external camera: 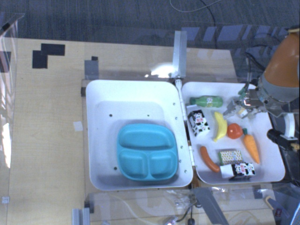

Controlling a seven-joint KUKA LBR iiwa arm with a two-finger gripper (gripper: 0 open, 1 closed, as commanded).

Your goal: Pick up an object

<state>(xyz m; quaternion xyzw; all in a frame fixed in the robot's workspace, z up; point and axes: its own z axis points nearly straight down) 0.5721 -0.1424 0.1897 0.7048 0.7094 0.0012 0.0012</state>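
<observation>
here, the things we could pick up all lie in the right bin (276,172). we see a green bottle (206,101) lying on its side near the far wall, a yellow banana (220,126) just below it, and a red tomato (235,131) touching the banana's right side. an orange carrot (251,147) lies just right of the tomato, its green end close to it. left of the banana stands a small cow-print carton (199,123), close to the divider between the bins. nearer us we find a red sausage (209,159), a small green-patterned packet (230,155) beside it, and a second cow-print carton (239,170) lying just in front of that packet.

the gripper (243,104) hangs over the far right part of this bin, above and right of the tomato, apart from the bottle. its fingers look spread, with nothing between them. the grey arm with its orange band (283,60) comes in from the right.

the left bin (101,125) holds a blue divided tray (147,151) with three compartments, sitting toward its near side. both bins rest on the pale wooden bench (42,139).
</observation>
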